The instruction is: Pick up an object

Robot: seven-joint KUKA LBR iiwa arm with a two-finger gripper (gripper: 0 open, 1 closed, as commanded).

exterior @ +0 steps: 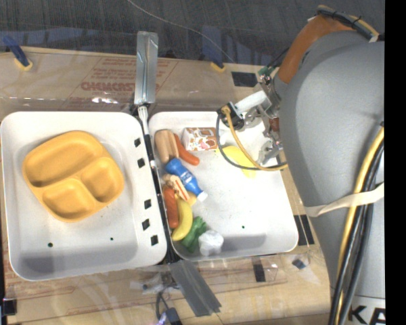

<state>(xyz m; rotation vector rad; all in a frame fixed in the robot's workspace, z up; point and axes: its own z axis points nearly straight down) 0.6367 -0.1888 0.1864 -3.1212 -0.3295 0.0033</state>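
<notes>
My gripper [268, 149] hangs over the right side of the right bin [257, 212], below the grey arm's wrist. A flat yellow piece [239, 158] lies on the bin floor just left of the gripper. Along the bin's left wall lie a tan bread roll [165, 144], a small red-and-white carton [200, 139], a blue bottle with a white cap [184, 178], a yellow banana [183, 221], a green item [195, 227] and a crumpled white item [210, 241]. I see nothing held in the gripper.
The left bin [27, 249] holds a yellow divided plate [72, 174]. A metal clamp [146, 66] stands at the back between the bins. The bulky grey arm [335, 114] covers the bench's right side. A yellow cable [231, 144] loops near the wrist.
</notes>
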